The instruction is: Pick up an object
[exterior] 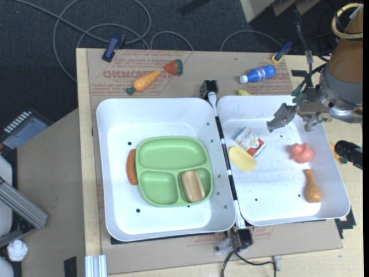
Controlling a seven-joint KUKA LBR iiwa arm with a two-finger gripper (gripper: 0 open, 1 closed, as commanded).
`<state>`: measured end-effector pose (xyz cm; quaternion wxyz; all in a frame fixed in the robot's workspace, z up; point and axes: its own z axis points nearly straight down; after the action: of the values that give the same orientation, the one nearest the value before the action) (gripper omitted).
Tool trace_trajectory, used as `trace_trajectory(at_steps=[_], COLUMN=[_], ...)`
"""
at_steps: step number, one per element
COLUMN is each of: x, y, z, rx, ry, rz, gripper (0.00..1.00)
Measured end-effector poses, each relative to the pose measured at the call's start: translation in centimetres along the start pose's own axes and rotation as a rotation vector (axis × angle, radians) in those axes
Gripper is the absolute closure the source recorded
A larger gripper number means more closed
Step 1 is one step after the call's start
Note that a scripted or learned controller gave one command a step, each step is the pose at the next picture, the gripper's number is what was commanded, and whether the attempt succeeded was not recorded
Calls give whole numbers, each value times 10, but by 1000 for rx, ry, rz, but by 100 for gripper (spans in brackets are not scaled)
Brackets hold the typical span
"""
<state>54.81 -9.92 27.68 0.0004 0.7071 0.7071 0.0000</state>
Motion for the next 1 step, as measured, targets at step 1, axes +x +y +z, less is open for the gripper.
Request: trace_trajectory(at_steps=[1], x=[1], y=[39], z=[124], rx=[4], ry=[1], rz=[1], gripper=[0])
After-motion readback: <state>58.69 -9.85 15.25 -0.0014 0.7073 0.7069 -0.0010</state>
